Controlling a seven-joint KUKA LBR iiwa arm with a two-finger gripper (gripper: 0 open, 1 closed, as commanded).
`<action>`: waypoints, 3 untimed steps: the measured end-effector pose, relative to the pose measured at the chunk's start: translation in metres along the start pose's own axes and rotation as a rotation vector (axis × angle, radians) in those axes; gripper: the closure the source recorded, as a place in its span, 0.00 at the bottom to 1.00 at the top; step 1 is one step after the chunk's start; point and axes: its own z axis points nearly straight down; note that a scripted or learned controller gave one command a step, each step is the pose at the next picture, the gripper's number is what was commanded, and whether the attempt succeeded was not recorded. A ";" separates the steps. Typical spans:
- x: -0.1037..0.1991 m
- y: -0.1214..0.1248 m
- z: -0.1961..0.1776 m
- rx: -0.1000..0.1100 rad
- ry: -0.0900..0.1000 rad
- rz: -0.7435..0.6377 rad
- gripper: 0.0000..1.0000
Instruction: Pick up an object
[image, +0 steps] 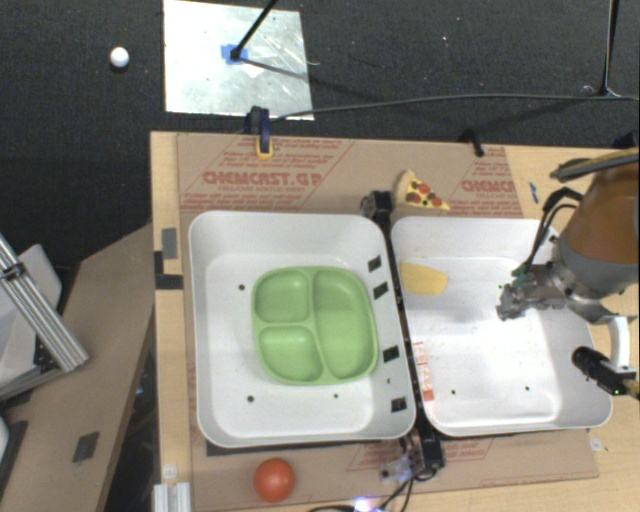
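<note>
i see the arm (600, 235) come in from the right, and the edge cuts most of it off. the hand (512, 303) hangs over the right bin (500, 400). it is small and dark, so i cannot tell how it is set. a flat yellow piece (424, 279) lies in that bin, near its top left corner, apart from the hand. the left bin (225, 400) holds a green tray (314, 324). a pizza slice (421, 193) and a red ball (274, 479) lie outside the bins on the tabletop (300, 170).
</note>
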 end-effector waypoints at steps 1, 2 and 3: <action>-0.001 0.006 -0.064 -0.001 -0.001 0.000 1.00; -0.002 0.007 -0.072 0.003 0.001 -0.001 1.00; 0.052 0.008 -0.063 0.006 0.003 -0.003 1.00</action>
